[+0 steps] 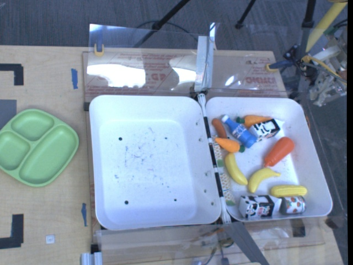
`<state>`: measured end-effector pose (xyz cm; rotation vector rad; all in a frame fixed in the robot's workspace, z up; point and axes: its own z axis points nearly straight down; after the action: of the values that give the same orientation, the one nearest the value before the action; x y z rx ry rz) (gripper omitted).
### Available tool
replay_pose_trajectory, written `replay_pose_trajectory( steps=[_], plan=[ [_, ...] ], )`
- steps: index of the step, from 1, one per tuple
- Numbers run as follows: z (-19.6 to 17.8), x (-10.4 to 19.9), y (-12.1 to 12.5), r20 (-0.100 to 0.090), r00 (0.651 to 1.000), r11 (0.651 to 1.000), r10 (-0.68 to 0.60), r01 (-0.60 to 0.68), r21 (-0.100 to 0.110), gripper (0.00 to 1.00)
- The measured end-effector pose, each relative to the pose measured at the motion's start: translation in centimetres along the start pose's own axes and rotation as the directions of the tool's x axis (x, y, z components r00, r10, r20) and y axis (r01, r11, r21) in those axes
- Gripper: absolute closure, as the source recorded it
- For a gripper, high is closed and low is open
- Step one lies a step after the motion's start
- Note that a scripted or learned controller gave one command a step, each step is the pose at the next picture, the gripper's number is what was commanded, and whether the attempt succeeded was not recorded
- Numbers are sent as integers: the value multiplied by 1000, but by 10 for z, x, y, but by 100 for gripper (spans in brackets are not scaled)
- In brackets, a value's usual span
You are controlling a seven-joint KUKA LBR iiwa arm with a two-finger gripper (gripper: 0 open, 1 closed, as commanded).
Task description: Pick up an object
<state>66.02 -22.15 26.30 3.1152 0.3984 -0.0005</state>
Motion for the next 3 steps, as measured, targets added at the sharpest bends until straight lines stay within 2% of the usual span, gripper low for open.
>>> replay_pose_trajectory(
  steps=[1, 2, 3],
  plan=[
    [-10, 2, -2, 0, 1000, 1000, -6, 6, -1, 100],
    [-24, -46, -13, 3, 987, 987, -160, 160, 5, 100],
    [-45, -15, -2, -1, 1000, 1000, 29, -29, 0, 100]
  ],
)
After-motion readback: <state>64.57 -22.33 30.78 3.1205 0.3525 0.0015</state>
